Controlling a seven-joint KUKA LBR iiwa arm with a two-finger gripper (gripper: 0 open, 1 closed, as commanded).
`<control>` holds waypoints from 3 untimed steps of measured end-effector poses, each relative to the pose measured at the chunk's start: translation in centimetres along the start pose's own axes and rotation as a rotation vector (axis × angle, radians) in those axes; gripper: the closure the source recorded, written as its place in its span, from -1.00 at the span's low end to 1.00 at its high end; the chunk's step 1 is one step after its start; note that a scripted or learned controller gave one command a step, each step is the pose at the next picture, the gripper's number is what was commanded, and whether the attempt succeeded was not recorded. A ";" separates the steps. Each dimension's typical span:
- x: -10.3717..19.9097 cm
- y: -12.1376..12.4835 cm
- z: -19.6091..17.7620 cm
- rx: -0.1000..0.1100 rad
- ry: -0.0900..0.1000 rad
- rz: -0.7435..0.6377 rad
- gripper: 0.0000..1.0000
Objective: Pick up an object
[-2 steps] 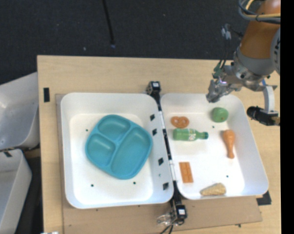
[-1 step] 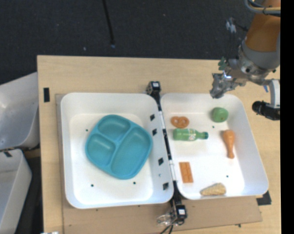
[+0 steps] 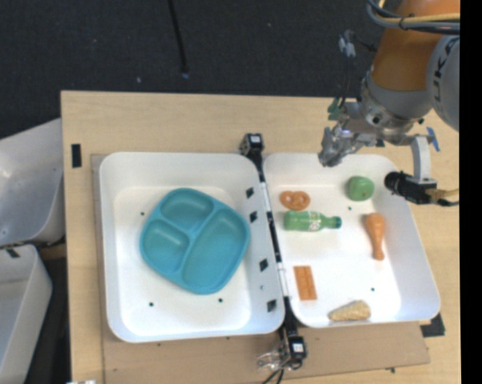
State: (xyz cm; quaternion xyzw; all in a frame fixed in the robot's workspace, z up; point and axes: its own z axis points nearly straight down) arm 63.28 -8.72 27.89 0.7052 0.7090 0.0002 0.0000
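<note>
Gripper hangs over the right bin's far edge, nothing seen in its grasp, its state impossible to tell; nearest pickable thing, the green ball, lies just beside it, toward the camera and slightly right.

No legible text, label, brand, number or sign appears on any object, bin or arm surface.

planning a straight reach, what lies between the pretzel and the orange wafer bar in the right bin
In the camera view, the green bottle lies on its side between the pretzel and the orange wafer bar, close under the pretzel; below the bottle the white bin floor is bare.
</note>
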 end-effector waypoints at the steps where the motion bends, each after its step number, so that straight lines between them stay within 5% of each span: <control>1: 4.8 -2.9 0.5 0.002 0.000 0.001 1.00; 3: 14.4 -6.0 2.0 0.002 0.000 -0.001 1.00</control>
